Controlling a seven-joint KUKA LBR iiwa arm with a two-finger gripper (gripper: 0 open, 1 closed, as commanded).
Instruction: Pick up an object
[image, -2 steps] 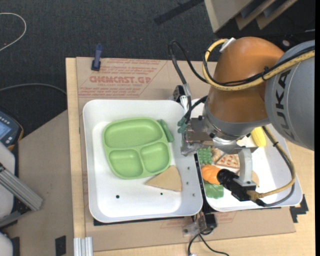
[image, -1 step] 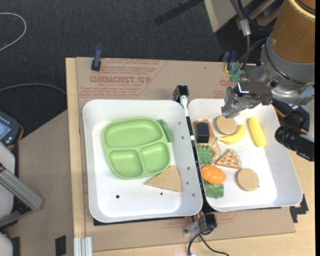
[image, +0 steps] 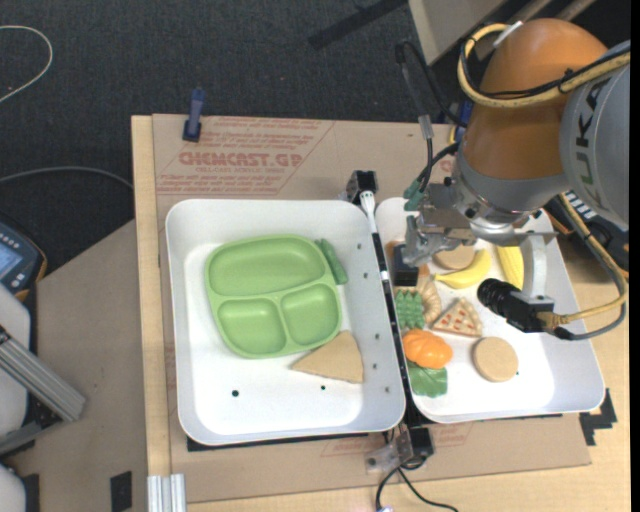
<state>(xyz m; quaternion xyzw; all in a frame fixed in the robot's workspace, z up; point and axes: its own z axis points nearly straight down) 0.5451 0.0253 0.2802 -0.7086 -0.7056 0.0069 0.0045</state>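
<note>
Left bin (image: 190, 300): green divided tray (image: 272, 295), tan wedge (image: 330, 360) just near-right of it. Right bin (image: 570, 385): banana (image: 480, 272), pizza slice (image: 457, 320), orange piece (image: 427, 350), round tan disc (image: 495, 359), green leafy items (image: 409, 307). Gripper (image: 420, 255) low over right bin's far-left corner.

banana (image: 497, 268) half under the arm (image: 520, 110)
</note>
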